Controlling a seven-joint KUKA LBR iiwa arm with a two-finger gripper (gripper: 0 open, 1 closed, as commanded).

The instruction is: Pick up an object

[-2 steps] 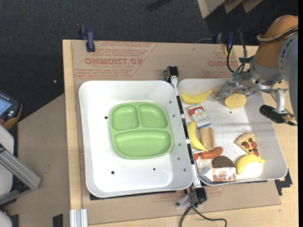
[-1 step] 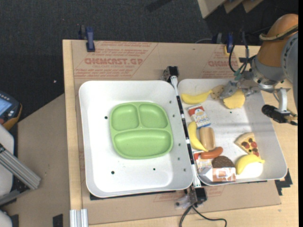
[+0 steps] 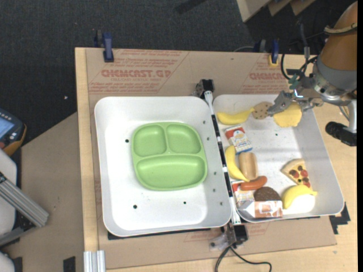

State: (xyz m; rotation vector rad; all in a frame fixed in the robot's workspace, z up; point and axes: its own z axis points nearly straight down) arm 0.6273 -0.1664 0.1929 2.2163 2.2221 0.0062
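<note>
Cheese-like yellow piece [image 3: 289, 117] lay just under the pincer [image 3: 290, 98]; jaw state unreadable, seemingly empty. Should descend centred.

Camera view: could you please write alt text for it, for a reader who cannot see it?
A grey robot arm's gripper hovers at the far end of the right bin of toy food, near a banana and cookie. The left bin holds a green divided plate.
</note>
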